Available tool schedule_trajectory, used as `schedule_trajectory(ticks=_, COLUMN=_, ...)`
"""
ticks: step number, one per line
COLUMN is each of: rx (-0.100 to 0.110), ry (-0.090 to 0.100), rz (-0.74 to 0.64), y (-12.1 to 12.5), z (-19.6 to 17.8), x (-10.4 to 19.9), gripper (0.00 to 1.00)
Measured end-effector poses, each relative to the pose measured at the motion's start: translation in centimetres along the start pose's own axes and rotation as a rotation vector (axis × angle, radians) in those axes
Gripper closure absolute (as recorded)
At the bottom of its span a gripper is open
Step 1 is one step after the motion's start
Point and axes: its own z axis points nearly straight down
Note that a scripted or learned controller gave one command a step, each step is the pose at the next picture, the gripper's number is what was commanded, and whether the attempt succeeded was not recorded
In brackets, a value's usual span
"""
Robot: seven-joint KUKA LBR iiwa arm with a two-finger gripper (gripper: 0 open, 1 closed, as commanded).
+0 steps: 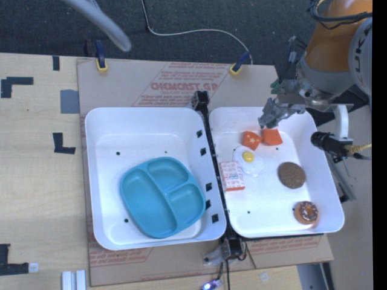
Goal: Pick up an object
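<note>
Camera view: gripper [270, 118] just above orange block [272, 137], beside fried egg [248, 158]

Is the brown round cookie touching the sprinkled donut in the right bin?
Apart. The camera view shows bare white bin floor between the brown cookie and the donut, which lies nearer the bin's front corner.

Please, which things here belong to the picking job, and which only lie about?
Job:
- pincer
- orange blocks
- fried egg
- brown disc
- donut
- packet
- right bin

Lying about:
- blue tray
- left bin
- white cable
- clamps
</note>
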Motion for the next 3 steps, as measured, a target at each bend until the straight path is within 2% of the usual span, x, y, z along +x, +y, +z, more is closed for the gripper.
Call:
schedule_trajectory(ticks=1, rx=0.002, ry=0.000, rz=-0.001, y=-1.2, z=1.8, x=5.4, gripper=1.00)
schedule_trajectory(ticks=3, rx=0.000, ry=0.001, rz=-0.003, y=-1.7, z=1.6, x=16.6, gripper=1.00)
